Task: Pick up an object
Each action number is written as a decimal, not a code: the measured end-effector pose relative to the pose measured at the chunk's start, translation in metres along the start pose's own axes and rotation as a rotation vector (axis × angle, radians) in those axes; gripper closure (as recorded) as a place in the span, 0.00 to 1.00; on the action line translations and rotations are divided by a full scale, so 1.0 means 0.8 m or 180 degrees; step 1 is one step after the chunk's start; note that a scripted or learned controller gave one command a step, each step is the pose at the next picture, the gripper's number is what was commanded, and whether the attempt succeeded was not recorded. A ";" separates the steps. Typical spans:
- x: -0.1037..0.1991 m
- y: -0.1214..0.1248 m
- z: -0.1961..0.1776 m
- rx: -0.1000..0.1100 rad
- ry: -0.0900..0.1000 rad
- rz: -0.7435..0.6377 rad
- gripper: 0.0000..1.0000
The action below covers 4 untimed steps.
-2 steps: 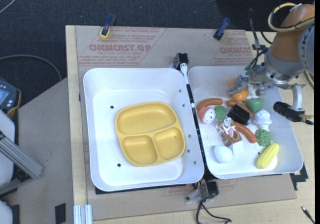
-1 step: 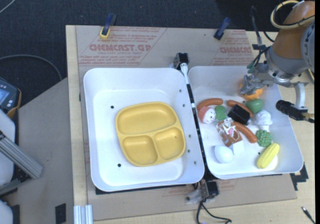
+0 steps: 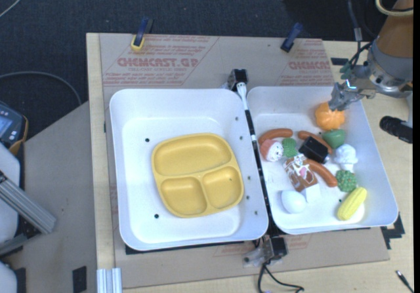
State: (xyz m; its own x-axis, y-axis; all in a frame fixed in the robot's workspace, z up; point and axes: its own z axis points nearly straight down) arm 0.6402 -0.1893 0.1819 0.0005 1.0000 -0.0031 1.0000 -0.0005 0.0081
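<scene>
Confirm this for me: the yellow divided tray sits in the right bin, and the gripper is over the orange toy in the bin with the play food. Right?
Not quite. The camera view shows the yellow divided tray in the left bin, not the right. The rest holds: the gripper is over the orange toy in the right bin, among the play food.

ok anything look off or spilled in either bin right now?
Nothing stands out. The yellow divided tray lies flat in the left bin, slightly turned. The toy foods sit heaped but inside the right bin, none over the rim. The gripper is just above the orange toy.
</scene>
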 end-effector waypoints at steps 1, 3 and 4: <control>-0.001 0.003 -0.059 -0.0003 -0.0001 -0.0005 1.00; 0.146 0.004 -0.056 0.0032 0.0020 -0.0022 1.00; 0.223 0.017 -0.064 0.0013 0.0019 -0.0025 1.00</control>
State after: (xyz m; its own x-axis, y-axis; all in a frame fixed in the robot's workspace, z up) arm 0.6534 -0.0105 0.2322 -0.0073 1.0000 0.0028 1.0000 0.0073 0.0039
